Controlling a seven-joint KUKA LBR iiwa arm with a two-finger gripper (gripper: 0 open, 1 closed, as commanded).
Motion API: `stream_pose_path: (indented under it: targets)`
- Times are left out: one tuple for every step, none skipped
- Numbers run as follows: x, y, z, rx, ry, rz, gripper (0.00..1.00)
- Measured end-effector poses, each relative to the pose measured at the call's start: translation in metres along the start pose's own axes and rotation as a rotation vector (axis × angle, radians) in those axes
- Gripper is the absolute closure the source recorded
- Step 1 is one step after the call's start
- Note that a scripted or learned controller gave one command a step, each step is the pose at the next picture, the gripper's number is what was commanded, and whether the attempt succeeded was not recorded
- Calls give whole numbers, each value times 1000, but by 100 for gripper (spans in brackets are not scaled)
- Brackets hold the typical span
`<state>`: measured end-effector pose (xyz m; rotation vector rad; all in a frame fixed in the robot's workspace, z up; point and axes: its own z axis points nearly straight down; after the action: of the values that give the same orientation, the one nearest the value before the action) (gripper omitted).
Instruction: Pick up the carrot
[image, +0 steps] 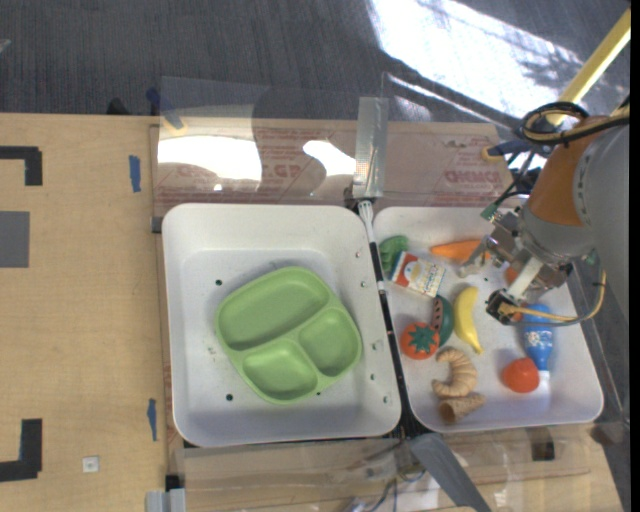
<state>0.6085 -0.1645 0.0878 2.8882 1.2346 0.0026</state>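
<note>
Showed the carrot (457, 249) lying flat in the right bin (583, 398), just beside the gripper (498, 256) on the side away from the arm, perhaps touching its tip. Could not tell how wide the gripper stood, and saw nothing held in it. Placed a small carton (420, 275) beyond the carrot from the gripper, and a banana (467, 318) near the gripper toward the bench's front. Judged the step as the approach. Called next for centring over the carrot, lowering, then closing across its width.

bins (190, 250) 2 | plate (288, 330) 1 | carrot (458, 249) 1 | banana (468, 318) 1 | croissant (458, 374) 1 | carton (418, 274) 1 | bottle (538, 347) 1 | red fruits (520, 375) 2
</note>
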Motion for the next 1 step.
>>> stream_pose_path:
  targets:
    - [61,-22,0,-4,3,67,0]
